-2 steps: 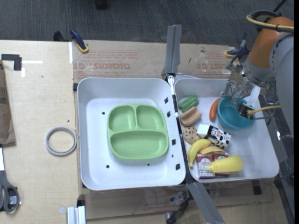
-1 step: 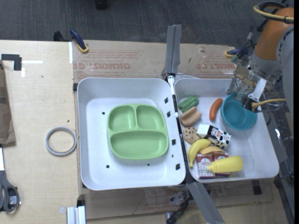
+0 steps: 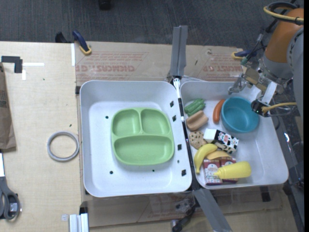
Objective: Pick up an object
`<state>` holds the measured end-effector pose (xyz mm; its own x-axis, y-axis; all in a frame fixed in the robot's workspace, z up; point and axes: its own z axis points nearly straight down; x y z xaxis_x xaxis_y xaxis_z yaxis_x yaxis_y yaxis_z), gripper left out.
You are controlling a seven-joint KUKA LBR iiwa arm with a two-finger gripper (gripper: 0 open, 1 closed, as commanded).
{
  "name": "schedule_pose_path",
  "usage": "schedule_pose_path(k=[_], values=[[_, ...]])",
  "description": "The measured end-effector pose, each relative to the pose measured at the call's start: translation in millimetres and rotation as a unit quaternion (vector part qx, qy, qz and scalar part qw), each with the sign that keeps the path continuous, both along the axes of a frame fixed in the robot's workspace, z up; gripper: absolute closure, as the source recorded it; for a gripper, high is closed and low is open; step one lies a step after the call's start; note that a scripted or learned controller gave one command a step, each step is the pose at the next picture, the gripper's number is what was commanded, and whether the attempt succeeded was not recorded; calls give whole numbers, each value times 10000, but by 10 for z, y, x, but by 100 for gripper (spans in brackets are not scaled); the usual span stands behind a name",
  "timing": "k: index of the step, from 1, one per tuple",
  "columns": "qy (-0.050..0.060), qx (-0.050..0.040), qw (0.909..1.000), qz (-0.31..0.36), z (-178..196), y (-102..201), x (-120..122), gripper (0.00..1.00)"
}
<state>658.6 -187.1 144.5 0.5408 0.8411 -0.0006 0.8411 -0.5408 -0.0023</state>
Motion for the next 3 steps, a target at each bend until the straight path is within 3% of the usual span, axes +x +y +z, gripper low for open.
schedule_pose_path(k=[1, 2, 3], values=[[5, -3, 9945, -1044, -530, 355, -72, 0], [7, 79, 9998, 194, -239, -180, -150, 0], [-38, 0, 9688, 2480, -498, 4, 27, 0]])
